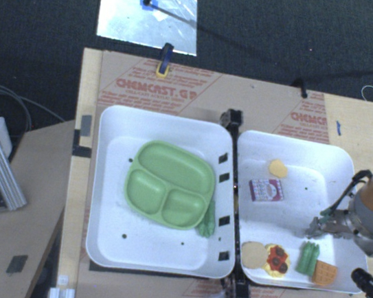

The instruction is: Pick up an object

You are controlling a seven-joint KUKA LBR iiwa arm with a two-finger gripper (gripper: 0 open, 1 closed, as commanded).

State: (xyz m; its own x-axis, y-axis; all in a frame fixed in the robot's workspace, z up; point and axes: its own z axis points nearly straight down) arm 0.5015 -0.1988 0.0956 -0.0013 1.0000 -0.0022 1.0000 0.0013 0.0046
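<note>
A green toy vegetable (308, 258) lies near the front of the right bin (310, 156), just below the gripper (321, 226), whose jaws hang above its upper end; whether they are released or clenched cannot be told. Beside it sit a waffle piece (325, 272) and a small pizza (277, 259). The left bin (100, 236) holds a green divided plate (169, 185).
</note>
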